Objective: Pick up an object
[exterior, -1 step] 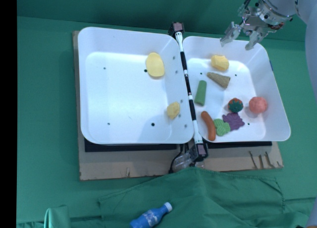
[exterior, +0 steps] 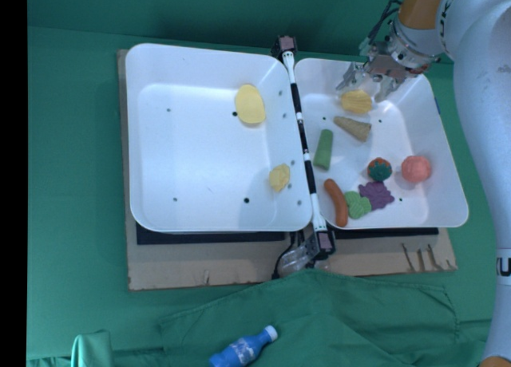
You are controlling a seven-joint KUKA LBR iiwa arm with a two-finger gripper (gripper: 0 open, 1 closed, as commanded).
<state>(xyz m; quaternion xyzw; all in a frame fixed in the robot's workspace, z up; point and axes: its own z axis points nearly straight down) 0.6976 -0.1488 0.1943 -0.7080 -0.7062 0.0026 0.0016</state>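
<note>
A flat yellow piece [exterior: 356, 101] lies at the right bin's [exterior: 447, 198] far end. The gripper [exterior: 366, 84] hangs just above it.

- The arm [exterior: 479, 118] runs out of the picture at the top right and again at the bottom right, so its base can't be seen
- the gripper [exterior: 369, 84] hangs over the far end of the right bin [exterior: 447, 198]; from here its fingers are too small and tangled with cables to read
- the yellow piece [exterior: 356, 102] just beneath it has its far edge covered by the gripper
- the blue bottle [exterior: 243, 348] on the near cloth is too blurred to read its label
- a pale green thing [exterior: 89, 349] at the near left is cut by the bottom edge.
</note>
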